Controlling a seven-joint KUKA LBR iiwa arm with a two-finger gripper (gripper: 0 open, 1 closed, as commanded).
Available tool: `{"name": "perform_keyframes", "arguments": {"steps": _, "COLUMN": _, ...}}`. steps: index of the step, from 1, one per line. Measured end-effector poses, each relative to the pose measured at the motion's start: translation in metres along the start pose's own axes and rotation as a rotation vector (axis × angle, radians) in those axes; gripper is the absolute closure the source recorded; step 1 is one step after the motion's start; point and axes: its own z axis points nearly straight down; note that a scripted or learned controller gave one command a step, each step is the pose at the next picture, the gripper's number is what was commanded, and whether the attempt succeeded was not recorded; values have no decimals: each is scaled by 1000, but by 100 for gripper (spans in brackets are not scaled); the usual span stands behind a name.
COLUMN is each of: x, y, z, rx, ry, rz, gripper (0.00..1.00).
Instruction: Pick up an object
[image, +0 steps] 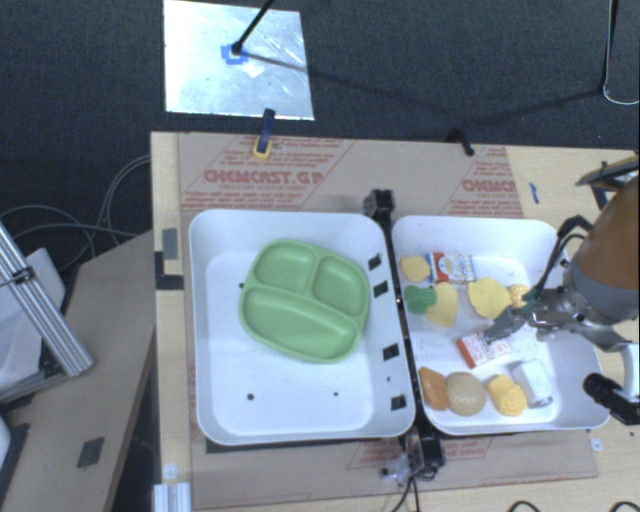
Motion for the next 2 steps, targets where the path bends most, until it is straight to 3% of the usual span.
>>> {"name": "perform_keyframes", "arguments": {"steps": 1, "x": 4, "y": 1, "z": 62, "rx": 1, "ry": 1, "rz": 1, "gripper": 0}}
{"name": "perform_keyframes", "arguments": {"steps": 2, "x": 5, "y": 2, "z": 76, "rx": -1, "ry": -1, "rz": 1, "gripper": 0}}
